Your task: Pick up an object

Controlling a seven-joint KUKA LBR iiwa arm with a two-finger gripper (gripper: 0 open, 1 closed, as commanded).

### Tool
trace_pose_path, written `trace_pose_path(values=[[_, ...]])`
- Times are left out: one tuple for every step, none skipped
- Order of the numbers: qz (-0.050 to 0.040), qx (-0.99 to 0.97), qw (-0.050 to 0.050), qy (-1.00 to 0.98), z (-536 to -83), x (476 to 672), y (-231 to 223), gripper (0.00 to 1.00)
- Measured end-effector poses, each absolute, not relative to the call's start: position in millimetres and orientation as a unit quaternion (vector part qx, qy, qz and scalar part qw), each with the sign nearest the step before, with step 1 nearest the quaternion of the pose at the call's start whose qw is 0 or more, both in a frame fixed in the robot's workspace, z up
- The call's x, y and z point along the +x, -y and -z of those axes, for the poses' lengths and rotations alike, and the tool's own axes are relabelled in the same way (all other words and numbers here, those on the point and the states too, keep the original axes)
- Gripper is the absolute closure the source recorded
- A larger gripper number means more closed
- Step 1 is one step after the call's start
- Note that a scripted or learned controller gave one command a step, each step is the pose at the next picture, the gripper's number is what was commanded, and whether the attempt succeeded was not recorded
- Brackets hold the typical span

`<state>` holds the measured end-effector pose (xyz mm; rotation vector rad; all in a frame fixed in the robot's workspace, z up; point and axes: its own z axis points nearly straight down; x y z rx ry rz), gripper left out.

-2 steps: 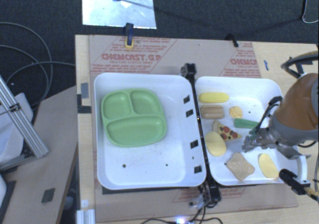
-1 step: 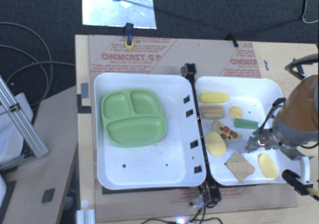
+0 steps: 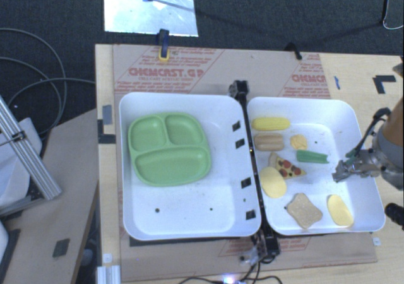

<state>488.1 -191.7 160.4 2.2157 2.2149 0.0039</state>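
The right bin [image 3: 341, 112] holds several toy foods. A yellow corn cob [image 3: 271, 124] lies at the back, with a hot dog [image 3: 268, 142] just in front of it. Near the middle are a small yellow piece [image 3: 298, 142], a green pod [image 3: 312, 157] and a pizza slice [image 3: 288, 167]. Toward the front lie a pale yellow round piece [image 3: 273, 183], a slice of toast [image 3: 305, 210] and a yellow oval piece [image 3: 340, 209]. My gripper [image 3: 346, 170] hangs over the bin's right side, right of the green pod and above the yellow oval piece, with nothing seen in it.
The left bin [image 3: 189, 213] carries a green divided plate [image 3: 168, 149]. A black divider with clips [image 3: 247, 150] runs between the bins. My arm [image 3: 386, 156] comes in over the right bin's right wall. A cardboard sheet [image 3: 208, 71] lies under both bins.
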Motion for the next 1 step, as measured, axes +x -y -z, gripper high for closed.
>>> trace_pose_path(values=[[-0.0005,0.707,0.002,-0.707,-171.1,487.0,203.3,1.00]])
